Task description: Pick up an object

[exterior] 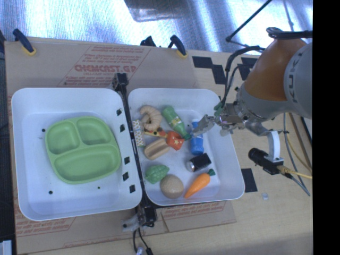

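The right bin (226, 158) holds several toy foods. Among them are a tan pretzel (150, 117), a green bottle (175, 120), a red piece (174, 139), a hot dog bun (155, 149) and a blue cup (197, 143). Nearer the front lie a black can (200, 162), a carrot (198, 184), a beige potato (171, 186) and a green leafy piece (156, 172). My gripper (208, 123) hangs over the bin's right side, just above and right of the blue cup. Nothing shows in its hold.
The left bin (26, 121) holds a green divided plate (82, 149). Black clips (121, 81) join the bins along the middle wall. Cardboard (101, 62) lies under both bins, and cables (297, 163) run along the bench at the right.
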Controlling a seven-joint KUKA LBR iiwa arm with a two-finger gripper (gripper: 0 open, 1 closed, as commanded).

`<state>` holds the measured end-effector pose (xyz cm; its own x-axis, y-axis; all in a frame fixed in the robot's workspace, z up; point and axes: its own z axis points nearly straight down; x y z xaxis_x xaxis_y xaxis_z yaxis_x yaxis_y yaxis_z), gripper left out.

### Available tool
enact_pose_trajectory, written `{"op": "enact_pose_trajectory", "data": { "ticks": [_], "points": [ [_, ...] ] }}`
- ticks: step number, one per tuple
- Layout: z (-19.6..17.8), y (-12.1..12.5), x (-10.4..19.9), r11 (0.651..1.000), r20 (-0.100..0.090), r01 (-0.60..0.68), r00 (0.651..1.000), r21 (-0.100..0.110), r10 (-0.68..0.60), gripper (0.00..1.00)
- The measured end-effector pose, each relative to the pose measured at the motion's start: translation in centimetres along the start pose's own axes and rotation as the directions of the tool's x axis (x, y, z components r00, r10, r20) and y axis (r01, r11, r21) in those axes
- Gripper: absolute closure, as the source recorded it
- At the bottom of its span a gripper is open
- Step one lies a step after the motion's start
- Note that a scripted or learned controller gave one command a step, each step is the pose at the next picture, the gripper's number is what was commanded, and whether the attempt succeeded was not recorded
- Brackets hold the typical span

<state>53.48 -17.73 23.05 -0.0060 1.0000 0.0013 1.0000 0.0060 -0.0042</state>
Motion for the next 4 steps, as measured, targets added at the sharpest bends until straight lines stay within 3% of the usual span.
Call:
{"op": "enact_pose_trajectory", "data": {
  "ticks": [1,2,3,4],
  "points": [
    [13.9,0.1,-1.0,1.000,0.001,0.001,1.000,-0.001,-0.001,0.00],
    [12.9,0.1,-1.0,1.000,0.001,0.005,1.000,0.002,-0.005,1.00],
    [12.9,0.1,-1.0,1.000,0.001,0.005,1.000,0.002,-0.005,0.00],
    [13.8,2.3,4.1,1.000,0.005,0.001,1.000,-0.004,0.000,0.00]
  ]
}}
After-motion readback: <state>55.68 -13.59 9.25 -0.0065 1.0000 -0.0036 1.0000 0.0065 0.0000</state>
